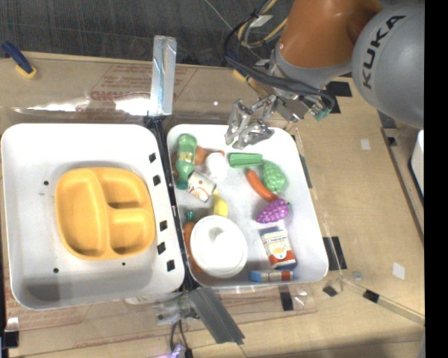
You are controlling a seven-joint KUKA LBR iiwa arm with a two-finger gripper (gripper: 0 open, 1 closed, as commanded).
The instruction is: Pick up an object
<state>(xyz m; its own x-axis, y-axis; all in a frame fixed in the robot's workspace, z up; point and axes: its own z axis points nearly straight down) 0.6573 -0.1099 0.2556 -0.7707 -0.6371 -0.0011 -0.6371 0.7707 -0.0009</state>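
Observation:
My gripper [246, 129] hangs above the far edge of the right bin [312, 222], its metal fingers pointing down with nothing between them. Just below it lie a green pepper-like piece [245, 158], a carrot [258, 184] and a leafy green vegetable [274, 176]. A green bottle [185, 159] lies at the bin's far left. Purple grapes [273, 212], a small juice carton [277, 246], a white round lid [218, 245] and a small box [200, 188] fill the rest of the bin.
The left bin [22, 200] holds a yellow divided tray [104, 212]. A tape-covered divider [163, 73] stands behind the gap between the bins. A marker [270, 276] lies at the right bin's near edge. Cardboard bench surface [366, 222] spreads to the right.

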